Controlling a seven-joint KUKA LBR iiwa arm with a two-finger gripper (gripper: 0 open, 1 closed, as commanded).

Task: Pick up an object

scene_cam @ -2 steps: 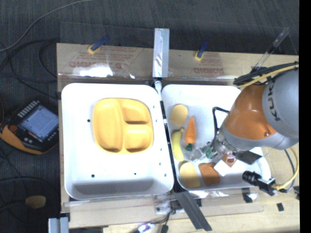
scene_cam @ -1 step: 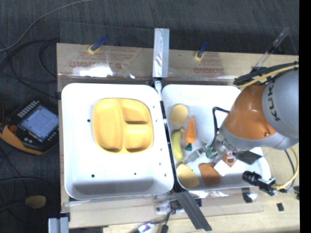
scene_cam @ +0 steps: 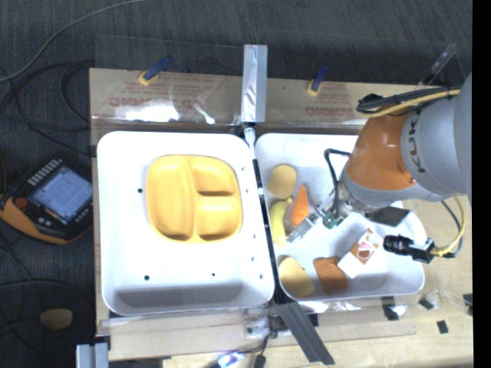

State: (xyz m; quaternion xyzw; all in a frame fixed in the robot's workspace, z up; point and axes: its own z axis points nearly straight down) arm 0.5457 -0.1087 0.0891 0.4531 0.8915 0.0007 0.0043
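Objects for picking lie in the right bin (scene_cam: 414,278), where my end effector (scene_cam: 301,226) reaches in from the right, low over the bin's left half. Whether it is apart or together I cannot tell from this angle; the metal tip is a small pale shape just beside the orange carrot-like piece (scene_cam: 299,203), and I see nothing clearly clamped in it.

That orange piece stands tilted, leaning between a round tan item (scene_cam: 283,179) above it and a pale yellow item (scene_cam: 277,219) at its lower left, against the bin's left wall. Near the bin's lower edge sit another rounded tan item (scene_cam: 295,276) and, touching it on the right, a brown block (scene_cam: 331,274). Just right of that block is a small white box with red print (scene_cam: 362,251), tilted.

My arm (scene_cam: 430,148), grey with its orange band (scene_cam: 381,156), covers the bin's upper right part.

The left bin (scene_cam: 123,282) holds a yellow divided tray (scene_cam: 195,198), lying flat near its middle, well apart from my end effector. Both bins sit side by side on the counter (scene_cam: 115,83), with a handheld pendant (scene_cam: 50,202) on the floor to the left.
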